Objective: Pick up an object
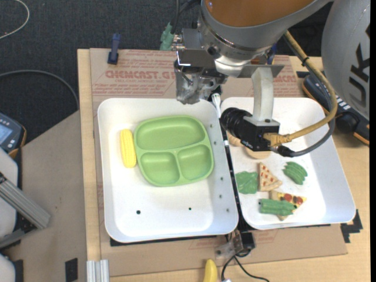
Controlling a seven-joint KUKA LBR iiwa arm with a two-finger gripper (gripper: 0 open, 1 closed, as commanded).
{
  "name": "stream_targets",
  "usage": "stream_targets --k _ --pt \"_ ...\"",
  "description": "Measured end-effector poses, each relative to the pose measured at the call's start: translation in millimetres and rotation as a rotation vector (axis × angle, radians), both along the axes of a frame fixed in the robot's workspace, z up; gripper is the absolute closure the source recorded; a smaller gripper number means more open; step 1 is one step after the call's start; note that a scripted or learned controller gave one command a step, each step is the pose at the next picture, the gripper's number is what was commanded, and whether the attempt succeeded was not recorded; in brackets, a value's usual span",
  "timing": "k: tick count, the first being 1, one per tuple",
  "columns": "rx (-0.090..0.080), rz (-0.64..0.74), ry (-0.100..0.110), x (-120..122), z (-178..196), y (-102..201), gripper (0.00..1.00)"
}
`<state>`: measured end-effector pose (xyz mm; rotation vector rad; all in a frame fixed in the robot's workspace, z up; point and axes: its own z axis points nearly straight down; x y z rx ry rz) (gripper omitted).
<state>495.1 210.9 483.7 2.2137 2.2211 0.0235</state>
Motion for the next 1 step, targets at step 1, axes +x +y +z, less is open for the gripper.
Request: stream_targets --k 1 --pt "-0.008 -0.005 0.019 -16.6 -69.3 -22.8 1.00"
